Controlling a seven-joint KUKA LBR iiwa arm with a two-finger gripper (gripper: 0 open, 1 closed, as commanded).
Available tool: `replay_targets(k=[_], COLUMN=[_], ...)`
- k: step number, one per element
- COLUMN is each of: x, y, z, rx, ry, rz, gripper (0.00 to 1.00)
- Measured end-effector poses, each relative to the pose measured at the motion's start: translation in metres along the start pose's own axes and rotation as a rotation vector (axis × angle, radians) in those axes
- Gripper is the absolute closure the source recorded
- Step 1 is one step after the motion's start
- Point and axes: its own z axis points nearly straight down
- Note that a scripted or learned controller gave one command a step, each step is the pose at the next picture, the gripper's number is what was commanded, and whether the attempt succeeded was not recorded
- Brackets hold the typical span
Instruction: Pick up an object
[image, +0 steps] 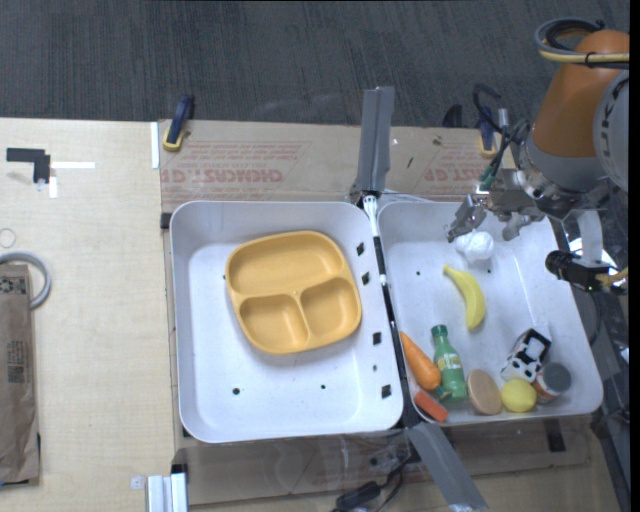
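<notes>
Beige bench, two white bins: gripper (478, 222) hovers just above the white object (474, 245) beside the banana (467, 294), fingers spread, nothing lifted yet.

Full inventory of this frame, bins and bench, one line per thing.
tray: 1, yellow, three compartments, left bin
white object: 1, right bin, far end, under the gripper
banana: 1, yellow, right bin
bottle: 1, green, right bin
carrot: 1, orange, beside bottle
lemon: 1, yellow, near corner
black-and-white toy: 1, above lemon
bins: 2, white
gripper: 1, grey, over right bin's far end
</notes>
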Motion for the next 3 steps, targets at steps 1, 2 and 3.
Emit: replay_targets(k=[1, 2, 3], x=[-0.015, -0.016, 0.027], y=[-0.039, -0.039, -0.042], z=[0.119, 0.110, -0.001], rx=[-0.001, -0.001, 0.000], ry=[0.002, 0.001, 0.001], rz=[-0.175, -0.172, -0.103], gripper=[0.00, 1.00, 1.00])
